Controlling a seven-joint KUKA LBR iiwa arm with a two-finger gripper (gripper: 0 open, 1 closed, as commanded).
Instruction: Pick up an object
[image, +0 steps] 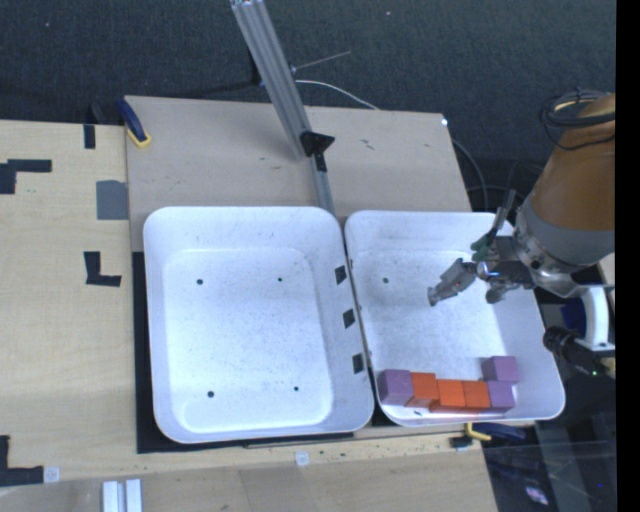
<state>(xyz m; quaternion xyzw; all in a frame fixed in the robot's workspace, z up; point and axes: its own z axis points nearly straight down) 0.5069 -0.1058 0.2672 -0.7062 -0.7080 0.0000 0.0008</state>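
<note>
A row of blocks lies along the near edge of the right bin (400, 240): a purple block (396, 385) at the left end, then two orange blocks (423, 388) (465, 395) touching one another, and at the right end two more purple blocks, one (502, 394) in the row and one (500, 369) just behind it. The gripper (470, 280) hangs over the middle of that same bin, well apart from the blocks, its fingers (445, 285) spread and released with nothing between them (one finger is much clearer than the other). The grey arm with its orange band (575, 195) comes in from the right.

The left bin (160, 300) sits touching the right one. Both rest on a pale wooden counter (220, 150), with dark floor (420, 50) beyond. A metal rail (275, 75) slants down toward the seam between the bins, and black tape marks (95, 268) dot the counter at the left.
</note>
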